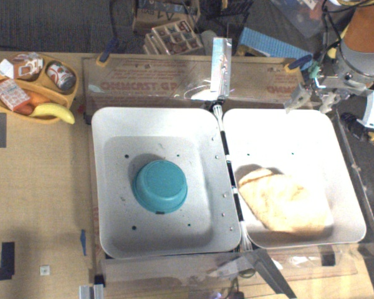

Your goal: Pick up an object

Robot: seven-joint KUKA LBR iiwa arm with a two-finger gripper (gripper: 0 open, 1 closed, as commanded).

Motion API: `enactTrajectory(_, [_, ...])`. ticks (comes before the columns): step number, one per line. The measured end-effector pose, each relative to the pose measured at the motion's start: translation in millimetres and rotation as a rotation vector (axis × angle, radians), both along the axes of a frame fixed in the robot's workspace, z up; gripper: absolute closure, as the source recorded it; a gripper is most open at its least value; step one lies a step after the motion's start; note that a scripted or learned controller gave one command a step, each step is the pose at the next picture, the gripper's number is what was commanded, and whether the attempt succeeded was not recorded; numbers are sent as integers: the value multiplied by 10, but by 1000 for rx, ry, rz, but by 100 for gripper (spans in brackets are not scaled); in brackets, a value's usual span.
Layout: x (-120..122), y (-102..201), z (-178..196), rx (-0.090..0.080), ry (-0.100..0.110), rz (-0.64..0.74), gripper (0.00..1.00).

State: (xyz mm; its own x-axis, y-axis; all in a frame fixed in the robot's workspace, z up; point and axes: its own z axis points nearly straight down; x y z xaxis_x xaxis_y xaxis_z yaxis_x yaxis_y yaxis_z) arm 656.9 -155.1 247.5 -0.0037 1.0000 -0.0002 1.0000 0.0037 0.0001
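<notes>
Proceeding from the left, a tray (6, 98) of toy food with a yellow banana (53, 111) rests on the bench beside the bins. The left bin (112, 136) contains one teal bowl (161, 185), inverted, near its centre. The right bin (343, 167) contains a pale, flat, bread-like object (283, 201) against its near wall. The gripper (310, 98) hangs at the far right corner of the right bin, above the rim, well apart from both objects. Nothing is visible between its fingers; whether they are spread or pressed together cannot be determined
</notes>
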Motion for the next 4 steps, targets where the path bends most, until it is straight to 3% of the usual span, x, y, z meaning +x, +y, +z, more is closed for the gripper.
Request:
enactTrajectory(1, [-449,117,-678,1,2,-151,0])
enactTrajectory(2, [-929,446,-1497,1,1,-34,0])
enactTrajectory(3, [-1273,138,-1481,1,2,-9,0])
enactTrajectory(4, [-1139,368,-1586,0,-5,118,0])
